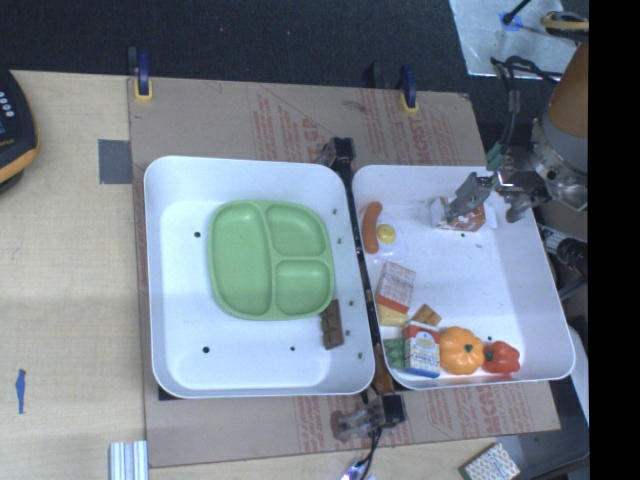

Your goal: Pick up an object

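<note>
Red-printed flat foil packet [463,220] lay in the right white bin [520,298], upper area, under the gripper [468,204]. Looked light, floppy, slick; edge pinch likely best. Jaw state: couldn't tell.

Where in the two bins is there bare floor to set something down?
Right bin: bare middle between the gripper and the orange pumpkin; its near-left corner is crowded. Left bin: bare strips around the green plate, widest along the near wall, left of the brown block.
</note>
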`<action>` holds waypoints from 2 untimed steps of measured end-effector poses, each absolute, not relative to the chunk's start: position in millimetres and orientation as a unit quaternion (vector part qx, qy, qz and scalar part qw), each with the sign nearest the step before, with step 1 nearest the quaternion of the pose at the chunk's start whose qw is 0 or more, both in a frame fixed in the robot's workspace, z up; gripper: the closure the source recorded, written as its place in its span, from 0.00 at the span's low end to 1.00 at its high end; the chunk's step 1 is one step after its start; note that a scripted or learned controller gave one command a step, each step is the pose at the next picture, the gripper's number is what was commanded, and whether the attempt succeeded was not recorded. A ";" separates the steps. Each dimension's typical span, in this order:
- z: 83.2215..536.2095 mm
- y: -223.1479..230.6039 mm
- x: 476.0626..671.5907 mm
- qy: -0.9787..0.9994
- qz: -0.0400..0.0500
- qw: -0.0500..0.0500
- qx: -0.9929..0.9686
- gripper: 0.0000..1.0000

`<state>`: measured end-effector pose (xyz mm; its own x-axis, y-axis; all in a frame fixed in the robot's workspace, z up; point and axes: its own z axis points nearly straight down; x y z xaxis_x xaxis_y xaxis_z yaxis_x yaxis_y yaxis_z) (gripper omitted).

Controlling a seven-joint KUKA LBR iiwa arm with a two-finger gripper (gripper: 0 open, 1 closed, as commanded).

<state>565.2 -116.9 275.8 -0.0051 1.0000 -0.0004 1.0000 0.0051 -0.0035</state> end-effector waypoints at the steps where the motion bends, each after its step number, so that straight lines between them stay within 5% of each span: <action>1: 141.5 -188.5 578.1 -0.707 0.005 0.004 -0.707 0.00; 2: 162.7 -212.0 645.2 -0.709 -0.001 -0.003 -0.705 0.00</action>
